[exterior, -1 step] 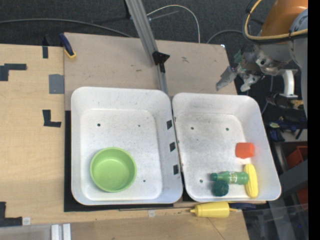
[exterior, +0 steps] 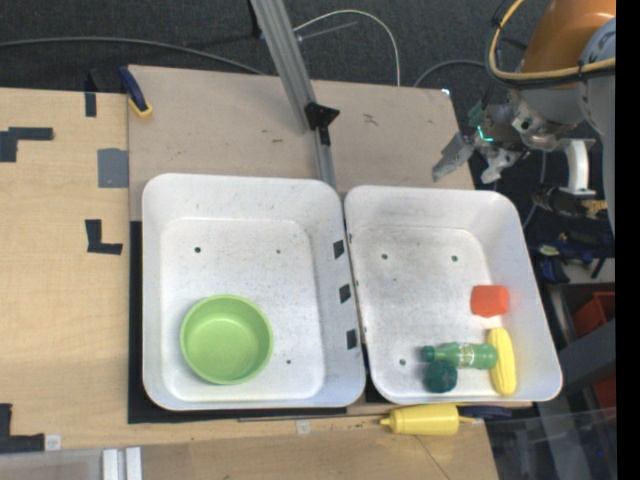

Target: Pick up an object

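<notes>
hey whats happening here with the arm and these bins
The arm's end effector sits above the bench just past the right bin's far corner, holding nothing. In that bin's near right corner lie an orange block, a yellow banana-like piece and a green bottle. A green bowl rests in the left bin.

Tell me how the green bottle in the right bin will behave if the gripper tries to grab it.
The green bottle lies on its side, so it would probably roll when nudged. It looks like thin plastic, likely light. It touches the yellow banana, which may shift with it.
</notes>
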`<action>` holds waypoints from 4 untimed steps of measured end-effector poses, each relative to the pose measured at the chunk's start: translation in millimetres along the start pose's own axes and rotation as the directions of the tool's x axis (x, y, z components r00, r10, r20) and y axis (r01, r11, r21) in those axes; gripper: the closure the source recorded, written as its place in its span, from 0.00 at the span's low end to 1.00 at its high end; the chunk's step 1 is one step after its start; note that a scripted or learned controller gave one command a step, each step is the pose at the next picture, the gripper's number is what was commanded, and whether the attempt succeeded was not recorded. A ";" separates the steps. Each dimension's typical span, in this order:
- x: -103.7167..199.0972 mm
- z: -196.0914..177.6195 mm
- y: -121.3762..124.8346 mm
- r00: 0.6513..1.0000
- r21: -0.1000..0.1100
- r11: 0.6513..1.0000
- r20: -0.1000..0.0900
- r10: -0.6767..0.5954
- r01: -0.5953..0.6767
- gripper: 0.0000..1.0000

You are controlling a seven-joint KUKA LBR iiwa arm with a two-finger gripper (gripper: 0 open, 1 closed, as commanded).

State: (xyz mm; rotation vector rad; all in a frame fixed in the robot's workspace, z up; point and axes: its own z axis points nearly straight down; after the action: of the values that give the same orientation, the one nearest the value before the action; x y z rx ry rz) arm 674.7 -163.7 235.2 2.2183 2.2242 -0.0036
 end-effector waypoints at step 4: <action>-13.8 131.7 -3.7 1.000 0.012 1.000 0.002 0.003 -0.003 1.00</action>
State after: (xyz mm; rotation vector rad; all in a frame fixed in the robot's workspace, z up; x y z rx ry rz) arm 670.9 -177.8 103.6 2.2264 2.2262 -0.0196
